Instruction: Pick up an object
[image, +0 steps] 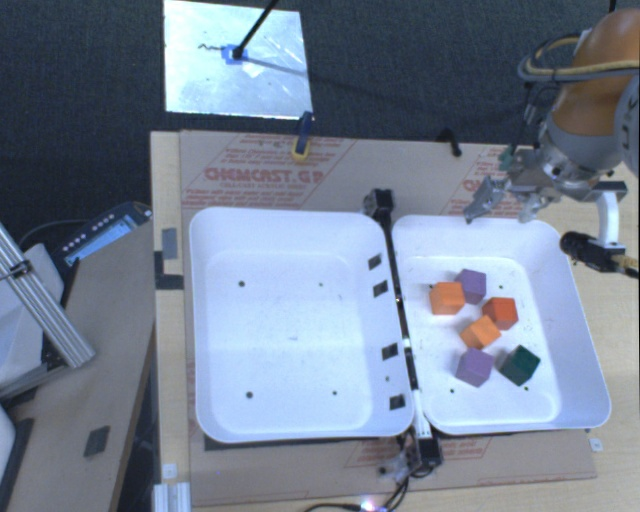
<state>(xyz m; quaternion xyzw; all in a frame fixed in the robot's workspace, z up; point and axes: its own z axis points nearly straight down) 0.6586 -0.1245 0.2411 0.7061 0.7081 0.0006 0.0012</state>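
Hovering at one o'clock above the right bin (575, 300), the gripper (508, 203) is seen with fingers apparently spread, nothing between them. Six blocks (482, 325) lie ungrasped; pickup not begun.

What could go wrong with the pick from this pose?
1. The blocks sit tightly clustered: orange block, purple block and a second orange block nearly touch, so the gripper may nudge neighbours or pinch two at once.
2. The gripper hovers above the right bin's far rim, away from the cluster; a straight descent could clip it.
3. The dark green block lies nearer the bin's right wall, leaving little clearance.
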